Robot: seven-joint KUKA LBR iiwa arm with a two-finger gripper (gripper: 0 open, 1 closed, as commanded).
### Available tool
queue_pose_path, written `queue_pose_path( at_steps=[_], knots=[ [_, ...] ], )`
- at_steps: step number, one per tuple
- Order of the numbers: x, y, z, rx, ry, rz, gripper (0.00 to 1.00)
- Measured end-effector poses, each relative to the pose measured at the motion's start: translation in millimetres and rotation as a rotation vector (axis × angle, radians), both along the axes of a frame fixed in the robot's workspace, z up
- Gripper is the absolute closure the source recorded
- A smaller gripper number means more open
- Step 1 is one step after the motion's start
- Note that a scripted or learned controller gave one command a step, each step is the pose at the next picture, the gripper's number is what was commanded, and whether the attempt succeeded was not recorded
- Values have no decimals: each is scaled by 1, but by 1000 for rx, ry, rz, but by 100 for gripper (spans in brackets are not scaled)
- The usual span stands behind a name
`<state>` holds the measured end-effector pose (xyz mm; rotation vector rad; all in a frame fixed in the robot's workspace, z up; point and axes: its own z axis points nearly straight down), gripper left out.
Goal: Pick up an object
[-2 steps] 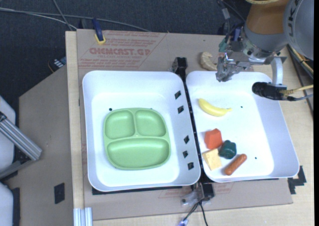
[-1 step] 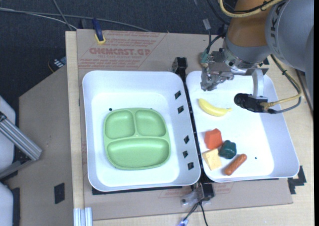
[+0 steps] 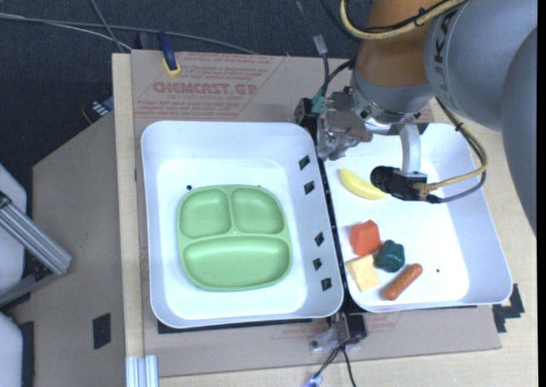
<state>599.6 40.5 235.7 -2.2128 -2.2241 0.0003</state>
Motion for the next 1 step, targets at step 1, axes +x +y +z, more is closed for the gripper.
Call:
queue_pose_path(
  at_steps=[1],
  knots=[
    [-27, 48, 7, 0, 1, 1, 100]
  ],
)
